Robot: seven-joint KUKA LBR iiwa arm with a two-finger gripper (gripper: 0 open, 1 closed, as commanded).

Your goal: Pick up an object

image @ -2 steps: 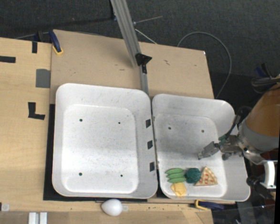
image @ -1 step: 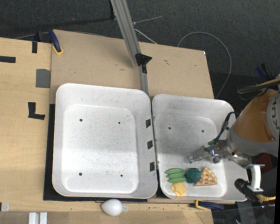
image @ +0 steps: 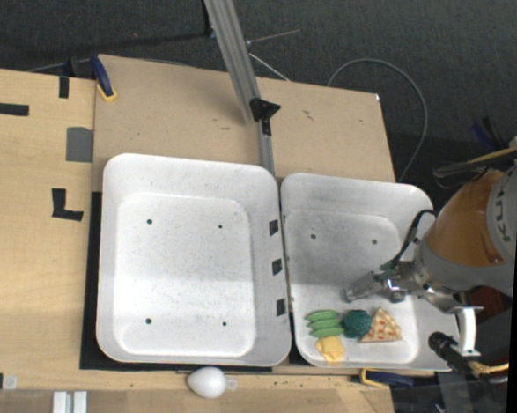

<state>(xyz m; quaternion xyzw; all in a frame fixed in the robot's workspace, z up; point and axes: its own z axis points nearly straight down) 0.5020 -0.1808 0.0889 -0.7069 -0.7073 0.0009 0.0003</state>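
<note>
Gripper [image: 358, 293] hangs above the right bin [image: 347, 199]; its grip I cannot tell. Just below it lie green toy [image: 324, 320] and pizza slice [image: 381, 327]; descend straight, centring one.

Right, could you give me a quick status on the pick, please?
Gripper low over right bin, holding nothing. Toys clustered at bin's near edge: green piece, pizza slice. Path clear.

Two shallow white bins sit side by side on the bench. The left bin [image: 124, 236] holds nothing visible. In the right bin [image: 329, 202], a green toy [image: 324, 320], a dark teal object [image: 355, 322], a pizza-slice toy [image: 382, 327] and a small yellow piece [image: 329, 347] cluster at the near right corner. The gripper [image: 358, 291] hangs just above them. A white egg-shaped object [image: 206, 382] lies on the bench near the left bin's near edge.
</note>
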